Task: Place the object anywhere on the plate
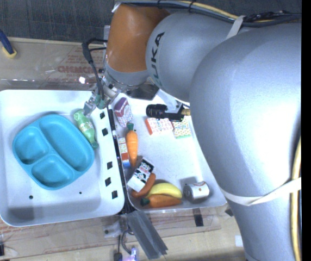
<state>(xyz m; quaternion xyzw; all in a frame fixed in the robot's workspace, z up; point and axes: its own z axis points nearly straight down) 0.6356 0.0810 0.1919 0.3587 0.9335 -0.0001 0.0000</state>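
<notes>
A blue divided plate (52,151) lies in the left bin (14,208). A green bottle-like object (86,126) lies in that bin against the plate's right rim, close to the divider between the bins. My gripper (94,105) hangs just above the green object's upper end, at the top of the divider. The wrist and arm hide how the gripper meets the object, so I cannot tell whether it is held.
The right bin (201,159) holds a purple-white carton (122,111), a carrot (131,144), two small printed boxes (160,126), a black-white box (141,176), a banana (165,189) and a metal can (197,191). The big grey arm covers the right side.
</notes>
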